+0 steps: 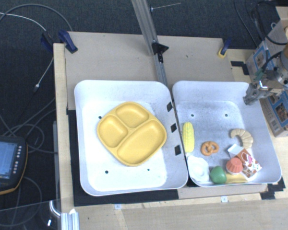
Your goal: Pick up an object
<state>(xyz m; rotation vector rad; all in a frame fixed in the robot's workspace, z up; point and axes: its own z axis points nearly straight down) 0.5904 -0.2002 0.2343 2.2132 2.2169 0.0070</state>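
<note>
The right bin (pixel 209 102) holds several toy foods along its near side: a yellow corn cob (pixel 188 136), a brown pretzel (pixel 210 148), a beige croissant (pixel 242 136), a green ball (pixel 218 175), a pinkish-orange piece (pixel 234 165), a white round piece (pixel 198 167) and a red-and-white packet (pixel 250 163). My gripper (pixel 255 94) hangs at the bin's far right rim, well away from the foods, with nothing seen in it.
The left bin (pixel 86 128) carries a yellow divided plate (pixel 131 133). A metal pole (pixel 146 20) rises behind the bins. Cables and a teach pendant (pixel 5 163) lie left of the bench. Blue clamps (pixel 67 41) grip the bench's far edge.
</note>
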